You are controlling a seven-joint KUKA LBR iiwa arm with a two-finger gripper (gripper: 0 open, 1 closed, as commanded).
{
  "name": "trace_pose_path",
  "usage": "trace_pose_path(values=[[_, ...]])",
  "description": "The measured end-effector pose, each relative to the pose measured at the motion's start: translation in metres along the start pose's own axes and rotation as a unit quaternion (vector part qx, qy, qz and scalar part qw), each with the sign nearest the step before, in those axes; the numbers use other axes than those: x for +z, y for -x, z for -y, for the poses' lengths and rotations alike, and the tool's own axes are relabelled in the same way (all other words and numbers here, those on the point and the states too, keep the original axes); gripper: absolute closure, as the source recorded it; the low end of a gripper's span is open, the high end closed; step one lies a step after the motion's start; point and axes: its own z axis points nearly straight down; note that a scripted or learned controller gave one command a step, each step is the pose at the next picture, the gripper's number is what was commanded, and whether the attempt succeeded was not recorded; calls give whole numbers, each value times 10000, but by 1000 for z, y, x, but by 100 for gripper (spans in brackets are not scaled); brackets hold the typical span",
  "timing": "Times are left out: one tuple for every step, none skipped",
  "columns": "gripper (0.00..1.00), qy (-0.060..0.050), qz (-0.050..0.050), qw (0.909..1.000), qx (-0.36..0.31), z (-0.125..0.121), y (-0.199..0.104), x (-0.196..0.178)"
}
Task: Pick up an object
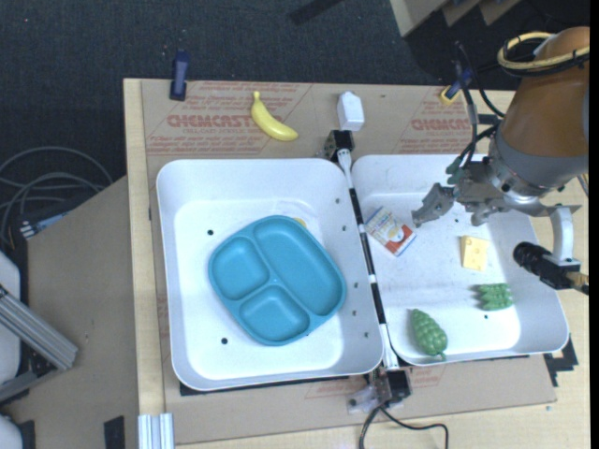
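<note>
The arm's upper part is running off the right edge, and its grey wrist is covering part of the right bin's (pixel 524 340) far corner. A small yellowish thing is peeking from behind the blue tray's (pixel 276 279) far rim, too hidden to name.

The left bin (pixel 187 204) is holding the blue three-part tray. The right bin is holding a small white and red packet (pixel 391 232) near its left wall, a yellow block (pixel 474 253), a small green leafy piece (pixel 493 296) and a green bumpy fruit (pixel 427 332) near the front rim. A banana (pixel 271 120) is lying on the bench beyond the bins.

The gripper (pixel 457 206) is hanging over the right bin with fingers spread apart, grasping nothing, near the packet without touching it.
</note>
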Motion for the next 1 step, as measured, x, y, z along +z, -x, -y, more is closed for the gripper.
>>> trace_pose_path(values=[[0, -14, -2, 10000, 7, -21, 22, 90]])
